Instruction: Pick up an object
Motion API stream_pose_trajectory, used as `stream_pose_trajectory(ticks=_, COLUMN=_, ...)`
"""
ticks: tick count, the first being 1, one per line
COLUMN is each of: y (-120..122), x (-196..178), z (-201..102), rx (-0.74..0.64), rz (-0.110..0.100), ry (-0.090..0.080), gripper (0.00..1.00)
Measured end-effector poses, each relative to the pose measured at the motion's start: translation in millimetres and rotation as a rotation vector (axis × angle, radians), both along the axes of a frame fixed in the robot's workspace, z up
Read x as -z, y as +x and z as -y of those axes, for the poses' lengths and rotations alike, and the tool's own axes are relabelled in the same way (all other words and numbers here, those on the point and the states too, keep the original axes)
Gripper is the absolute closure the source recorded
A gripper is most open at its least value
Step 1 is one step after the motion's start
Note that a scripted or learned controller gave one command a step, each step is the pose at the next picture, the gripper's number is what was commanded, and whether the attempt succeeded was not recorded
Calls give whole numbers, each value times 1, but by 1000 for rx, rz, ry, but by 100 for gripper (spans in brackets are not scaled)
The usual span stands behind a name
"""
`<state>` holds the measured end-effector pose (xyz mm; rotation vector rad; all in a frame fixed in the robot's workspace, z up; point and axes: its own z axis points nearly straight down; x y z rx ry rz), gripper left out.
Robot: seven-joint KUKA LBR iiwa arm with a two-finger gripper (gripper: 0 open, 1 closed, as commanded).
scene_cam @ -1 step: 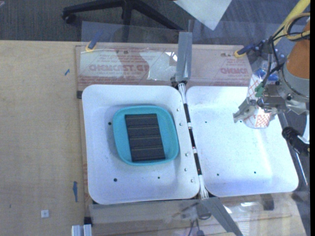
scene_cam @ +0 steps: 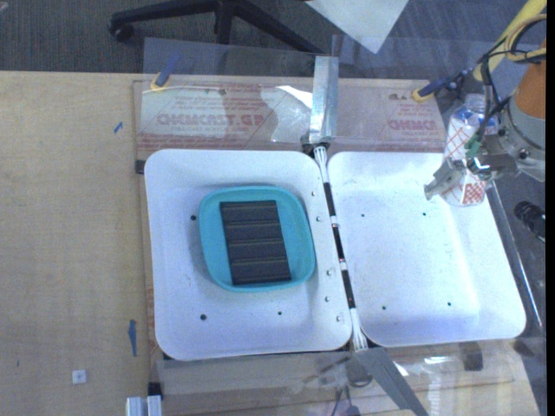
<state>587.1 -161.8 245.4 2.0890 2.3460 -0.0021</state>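
Observation:
A teal square dish (scene_cam: 257, 237) with a dark grey ridged block in its middle lies in the left bin (scene_cam: 173, 319). My gripper (scene_cam: 449, 180) hangs over the upper right corner of the right bin (scene_cam: 416, 293). A white item with a red check pattern (scene_cam: 472, 192) sits right against the gripper, near the bin's right rim. The arm's wrist hides part of that item, so I cannot see whether it is gripped or only next to the gripper.
A metal divider post (scene_cam: 324, 98) rises at the back between the two bins. Cables and the arm's body (scene_cam: 525, 120) crowd the right edge. Wooden bench surface (scene_cam: 69, 232) stretches to the left of the bins.

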Motion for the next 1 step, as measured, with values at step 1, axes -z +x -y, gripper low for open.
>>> stream_pose_trajectory(ticks=1, y=0, x=144, z=41, rx=-99, rz=-1, ry=2, gripper=0)
